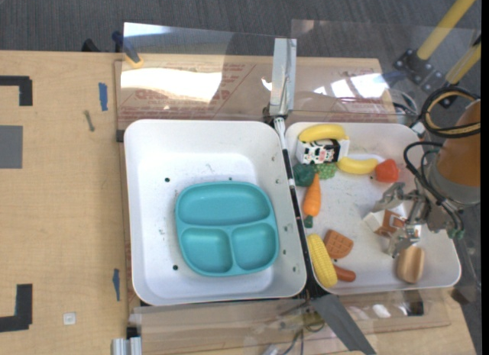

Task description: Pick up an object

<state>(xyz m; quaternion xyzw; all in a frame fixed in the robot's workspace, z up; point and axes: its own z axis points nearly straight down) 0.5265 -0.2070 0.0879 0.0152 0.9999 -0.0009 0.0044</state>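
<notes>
**Tool low in right bin, grasp unconfirmed**

Your tool (403, 227) sits over the right bin (367, 269), with a small orange-and-white item (388, 224) right at its tip. Can't tell whether the tool is apart, together, or clamped. Centre on one item before closing; a tan bun-like piece (410, 263) lies just below the tool, corn (322, 260) well to its left. Teal tray (227, 226) sits in the far bin.
</notes>
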